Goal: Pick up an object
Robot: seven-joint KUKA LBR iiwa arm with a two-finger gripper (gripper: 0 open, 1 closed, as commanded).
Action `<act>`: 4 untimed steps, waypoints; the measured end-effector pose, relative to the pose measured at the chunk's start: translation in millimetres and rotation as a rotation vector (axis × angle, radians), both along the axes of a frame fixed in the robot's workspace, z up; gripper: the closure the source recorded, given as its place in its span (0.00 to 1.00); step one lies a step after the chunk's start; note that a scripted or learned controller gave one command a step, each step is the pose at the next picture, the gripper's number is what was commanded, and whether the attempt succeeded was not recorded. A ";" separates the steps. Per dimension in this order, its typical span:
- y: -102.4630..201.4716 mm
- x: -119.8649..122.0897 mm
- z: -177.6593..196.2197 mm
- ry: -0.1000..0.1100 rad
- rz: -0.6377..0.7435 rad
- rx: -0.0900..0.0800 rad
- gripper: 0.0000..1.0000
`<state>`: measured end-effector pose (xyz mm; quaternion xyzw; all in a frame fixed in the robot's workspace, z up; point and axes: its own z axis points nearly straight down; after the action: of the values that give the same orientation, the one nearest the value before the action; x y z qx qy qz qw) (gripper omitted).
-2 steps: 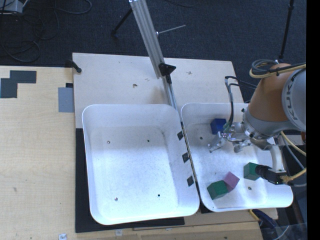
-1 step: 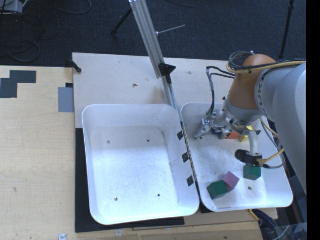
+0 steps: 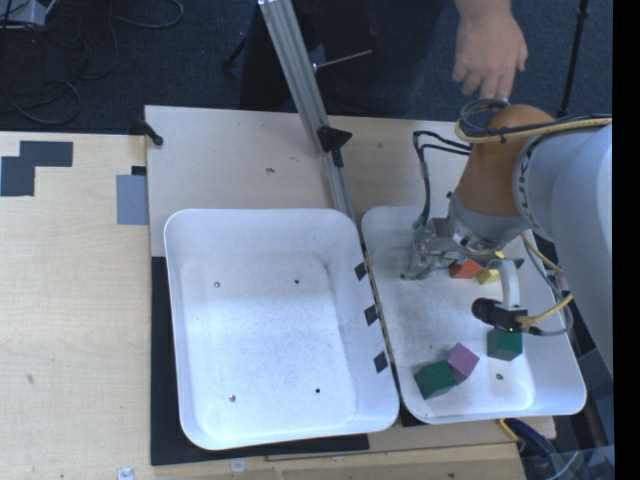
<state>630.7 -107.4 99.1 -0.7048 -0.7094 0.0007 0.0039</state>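
Note:
My gripper [image 3: 418,265] hangs low over the upper left part of the right bin [image 3: 560,393], above bare bin floor. Just to its right a small red-orange block [image 3: 466,268] lies partly hidden under the wrist. Nearer the front of this bin lie a dark green block [image 3: 435,379] and a purple block [image 3: 462,359], touching each other. A second green block [image 3: 505,345] sits further right. No object shows between the gripper's tips.
The left bin [image 3: 190,268] sits beside the right one, joined by black clips [image 3: 371,314]. A slanted aluminium rail [image 3: 303,88] rises behind the bins. A person's hand [image 3: 489,45] hovers beyond the bench at the top right.

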 end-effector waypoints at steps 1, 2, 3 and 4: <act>-37.6 -124.5 -5.5 -0.012 -0.011 -0.006 1.00; -37.3 -123.3 -5.6 -0.010 -0.009 -0.006 0.00; 8.1 -77.5 -6.6 -0.011 -0.003 -0.005 0.00; -18.8 -27.3 -8.0 -0.008 -0.004 -0.006 0.00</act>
<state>603.3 -126.2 91.1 -0.7062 -0.7080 -0.0002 -0.0013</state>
